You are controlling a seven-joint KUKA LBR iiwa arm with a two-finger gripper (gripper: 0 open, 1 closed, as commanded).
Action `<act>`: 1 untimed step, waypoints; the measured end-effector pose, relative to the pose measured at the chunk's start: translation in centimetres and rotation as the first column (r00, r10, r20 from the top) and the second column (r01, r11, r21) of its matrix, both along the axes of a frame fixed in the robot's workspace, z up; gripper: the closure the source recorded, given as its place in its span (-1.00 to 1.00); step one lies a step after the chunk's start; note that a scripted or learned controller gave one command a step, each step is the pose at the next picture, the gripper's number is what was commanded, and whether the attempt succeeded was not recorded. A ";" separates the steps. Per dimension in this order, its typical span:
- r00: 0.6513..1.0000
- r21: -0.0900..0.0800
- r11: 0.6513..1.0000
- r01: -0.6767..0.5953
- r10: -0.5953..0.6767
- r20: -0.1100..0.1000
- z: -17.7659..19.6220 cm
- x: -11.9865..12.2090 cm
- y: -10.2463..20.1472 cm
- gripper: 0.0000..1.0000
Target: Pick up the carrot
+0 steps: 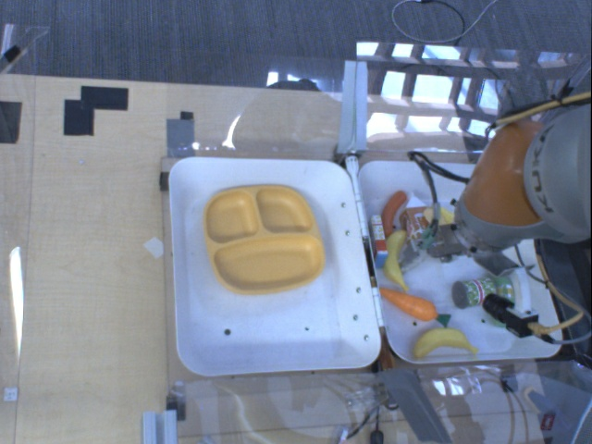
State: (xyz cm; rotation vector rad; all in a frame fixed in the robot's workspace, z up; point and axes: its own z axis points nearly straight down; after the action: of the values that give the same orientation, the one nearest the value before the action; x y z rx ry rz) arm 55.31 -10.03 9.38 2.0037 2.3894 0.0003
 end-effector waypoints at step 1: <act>1.000 0.011 1.000 0.013 -0.013 0.002 -0.3 -5.6 0.6 -1.00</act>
State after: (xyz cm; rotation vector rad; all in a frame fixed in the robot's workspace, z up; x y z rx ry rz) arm 49.67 -9.47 9.09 2.0236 2.3802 0.0149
